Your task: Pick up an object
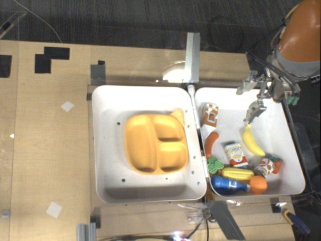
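Your gripper (256, 109) hangs over the right bin (296, 179), tip just above the banana (252, 142). I can't tell at this angle whether it's spread or closed, but nothing looks carried. Below it sit the small can (235, 153), orange ball (258, 184) and blue bottle (226, 185). Nothing is lifted yet; the grasp and the raise are all ahead of you.

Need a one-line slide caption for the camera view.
KUKA gripper poised above a banana in the right bin of toy food; yellow divided tray in the left bin.
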Available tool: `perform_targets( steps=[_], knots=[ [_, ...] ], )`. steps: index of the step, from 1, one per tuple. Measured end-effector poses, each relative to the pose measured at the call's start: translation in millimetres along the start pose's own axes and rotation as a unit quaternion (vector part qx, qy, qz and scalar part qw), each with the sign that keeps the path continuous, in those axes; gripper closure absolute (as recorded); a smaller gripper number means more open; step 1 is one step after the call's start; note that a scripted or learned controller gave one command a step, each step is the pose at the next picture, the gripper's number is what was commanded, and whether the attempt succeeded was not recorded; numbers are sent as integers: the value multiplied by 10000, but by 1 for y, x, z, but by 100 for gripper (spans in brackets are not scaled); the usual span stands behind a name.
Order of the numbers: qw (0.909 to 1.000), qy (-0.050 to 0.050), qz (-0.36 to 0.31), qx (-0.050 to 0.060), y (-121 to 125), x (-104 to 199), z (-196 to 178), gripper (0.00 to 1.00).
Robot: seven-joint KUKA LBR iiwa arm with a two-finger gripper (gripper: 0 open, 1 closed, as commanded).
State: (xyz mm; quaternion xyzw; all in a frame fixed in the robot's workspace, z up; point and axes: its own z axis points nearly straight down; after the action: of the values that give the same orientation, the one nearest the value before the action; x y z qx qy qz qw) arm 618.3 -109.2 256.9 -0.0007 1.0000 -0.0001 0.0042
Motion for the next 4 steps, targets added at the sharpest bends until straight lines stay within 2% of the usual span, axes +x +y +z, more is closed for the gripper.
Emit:
perform_targets(
  steps=[1,2,3,4],
  knots=[
    [9995,-21,-329,4,-26,-7,158,0],
    [9954,-30,-958,7,-11,10,163,0],
    [9906,-45,-1369,-1,37,-9,67,0],
    [10000,6,-82,-6,9,-31,122,0]
  ],
)
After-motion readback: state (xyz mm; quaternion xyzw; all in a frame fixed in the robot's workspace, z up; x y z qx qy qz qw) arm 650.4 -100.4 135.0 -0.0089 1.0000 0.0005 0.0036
